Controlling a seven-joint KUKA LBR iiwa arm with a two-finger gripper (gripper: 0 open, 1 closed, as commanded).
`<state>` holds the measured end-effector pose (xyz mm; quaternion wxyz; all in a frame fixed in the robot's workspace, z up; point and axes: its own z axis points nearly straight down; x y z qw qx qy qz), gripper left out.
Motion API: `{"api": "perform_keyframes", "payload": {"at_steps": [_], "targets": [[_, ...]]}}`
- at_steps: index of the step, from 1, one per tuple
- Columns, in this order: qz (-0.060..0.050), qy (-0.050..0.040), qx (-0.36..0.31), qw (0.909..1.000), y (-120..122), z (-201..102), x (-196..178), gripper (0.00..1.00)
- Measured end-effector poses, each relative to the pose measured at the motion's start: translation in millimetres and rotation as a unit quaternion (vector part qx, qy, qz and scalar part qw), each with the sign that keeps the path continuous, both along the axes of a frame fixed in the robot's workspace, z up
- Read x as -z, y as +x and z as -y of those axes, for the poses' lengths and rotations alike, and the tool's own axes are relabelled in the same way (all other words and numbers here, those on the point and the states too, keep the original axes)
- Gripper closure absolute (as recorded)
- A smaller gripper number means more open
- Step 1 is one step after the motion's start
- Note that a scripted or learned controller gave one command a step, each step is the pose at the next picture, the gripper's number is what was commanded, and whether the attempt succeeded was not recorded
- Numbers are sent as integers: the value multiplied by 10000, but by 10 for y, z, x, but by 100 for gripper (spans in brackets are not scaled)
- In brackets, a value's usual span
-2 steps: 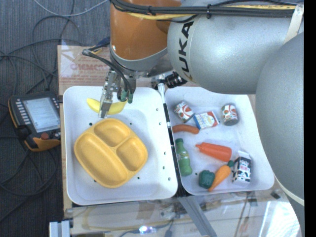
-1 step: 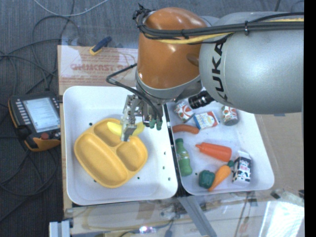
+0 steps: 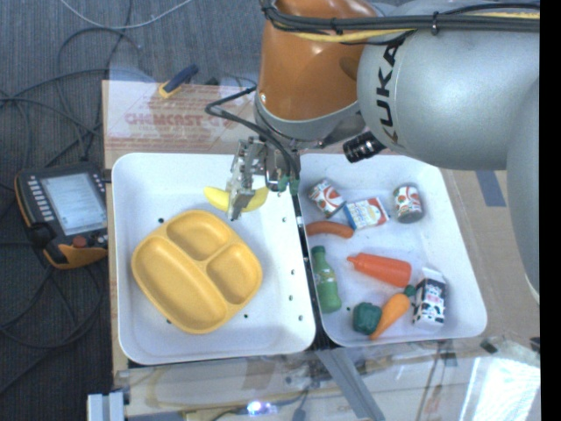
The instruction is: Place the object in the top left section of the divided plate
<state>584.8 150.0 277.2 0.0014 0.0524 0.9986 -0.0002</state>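
1. Above the left bin [image 3: 131, 323], the tool [image 3: 238, 202] hangs from the wrist, its fingers pointing down at the 12 o'clock rim of the divided plate [image 3: 197, 268]. A yellow object, banana-like [image 3: 254, 200], shows between and just behind the fingers at their tips; judged gripped, with the fingers drawn narrow around it, though the contact itself is small in the camera view.

2. The object sits just off the plate's rim, at about 1 o'clock from the plate's centre, not yet over any section. Whether it rests on the bin floor or hangs clear cannot be told.

3. The plate lies flat in the left bin, turned so its dividers run on a slant. The section nearest 11 o'clock [image 3: 198, 231] reads as the top left target; it lies directly below and beside the fingertips, so the approach from 12 o'clock keeps the travel short.

4. The right bin [image 3: 465, 314] holds the remaining stock: small cans, a carton, a sausage, a green bottle and carrots. Kept apart from the plate, they leave the placing side uncluttered.

5. Judgement: transport nearly done, release pending. Next move calls for a small shift toward 7 o'clock, then lowering. Risk: the curved object straddles the divider or the rim.
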Motion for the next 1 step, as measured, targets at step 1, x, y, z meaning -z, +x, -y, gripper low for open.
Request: {"api": "perform_keyframes", "payload": {"at_steps": [1], "targets": [[-4,-7,-905,9959,-241,208,223,100]]}}
